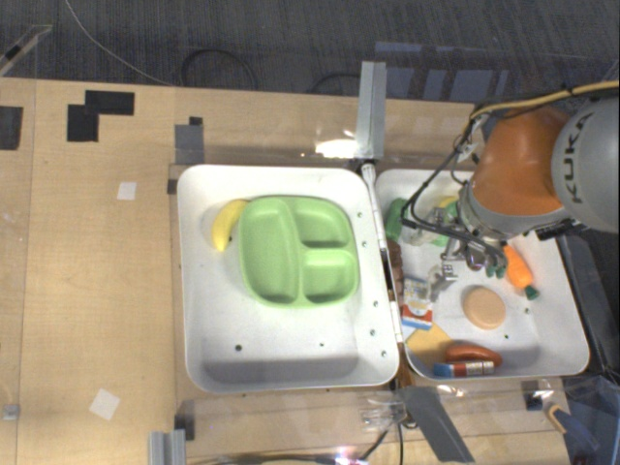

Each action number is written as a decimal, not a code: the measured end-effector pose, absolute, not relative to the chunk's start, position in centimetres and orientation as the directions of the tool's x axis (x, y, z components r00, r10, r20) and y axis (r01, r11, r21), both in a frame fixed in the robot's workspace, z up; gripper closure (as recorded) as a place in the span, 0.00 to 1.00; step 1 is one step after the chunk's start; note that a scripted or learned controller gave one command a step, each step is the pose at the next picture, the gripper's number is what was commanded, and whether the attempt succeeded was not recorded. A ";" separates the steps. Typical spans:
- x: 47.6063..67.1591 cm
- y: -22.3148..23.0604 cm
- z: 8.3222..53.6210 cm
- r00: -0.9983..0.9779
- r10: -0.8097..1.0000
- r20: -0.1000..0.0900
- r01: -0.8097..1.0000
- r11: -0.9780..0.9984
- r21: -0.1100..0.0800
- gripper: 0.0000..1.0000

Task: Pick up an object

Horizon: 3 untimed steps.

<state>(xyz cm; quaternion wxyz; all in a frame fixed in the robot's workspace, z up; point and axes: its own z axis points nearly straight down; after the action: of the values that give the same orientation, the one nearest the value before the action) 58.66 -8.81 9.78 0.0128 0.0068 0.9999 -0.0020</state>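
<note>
My gripper (453, 267) hangs low over the middle of the right bin (562, 352), below the orange wrist band. Beneath and around it lie several small items. A tan round disc (483, 308) sits just to its lower right and an orange carrot (520, 269) to its right. A green item (395, 217) rests at the bin's left wall, and a small red and white packet (417, 304) is to the gripper's lower left. A red-brown tube (472, 355) and a blue piece (453, 369) lie near the front wall. Nothing is visibly held.
The left bin (281, 361) holds a green divided plate (295, 250) with a yellow banana (226, 223) at the plate's left edge. A metal post (372, 109) stands behind the wall between the bins. Cables (441, 177) run from the wrist over the right bin.
</note>
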 end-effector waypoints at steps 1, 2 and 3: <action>59.3 -10.0 9.8 -0.999 0.038 -0.025 0.038 0.999 0.002 0.00; 57.6 -10.3 9.8 -0.999 0.033 -0.035 0.033 0.999 0.000 0.00; 49.2 -16.3 11.5 -0.963 0.268 -0.008 0.268 0.963 0.000 0.00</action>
<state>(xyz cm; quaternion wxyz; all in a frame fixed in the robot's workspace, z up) 49.23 -16.29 11.51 0.0038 0.1351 0.9908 -0.0004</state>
